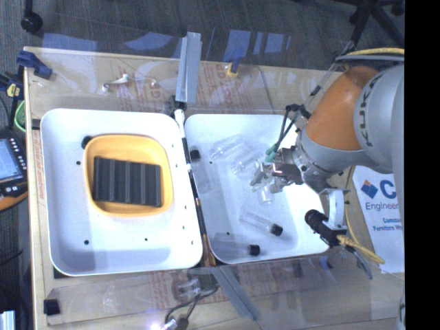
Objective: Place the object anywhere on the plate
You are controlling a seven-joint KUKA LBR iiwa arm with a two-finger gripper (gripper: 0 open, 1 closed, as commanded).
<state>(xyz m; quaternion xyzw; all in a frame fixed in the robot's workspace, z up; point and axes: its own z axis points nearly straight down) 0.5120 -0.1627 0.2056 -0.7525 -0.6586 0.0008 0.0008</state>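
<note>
While the yellow plate (127,177) is sitting in the left bin (62,239), the gripper (269,177) is hovering low in the neighbouring right bin (227,246), its jaw state unreadable, among clear plastic vials (256,220), the likely object, lying well apart from the plate.

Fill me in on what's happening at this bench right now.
A grey and orange robot arm reaches in from the right over the right bin, its gripper low among several clear plastic pieces with black caps. Whether anything is caught in it is hard to tell. The yellow plate with a dark ridged centre sits in the left bin, and nothing has been placed on it yet.
</note>
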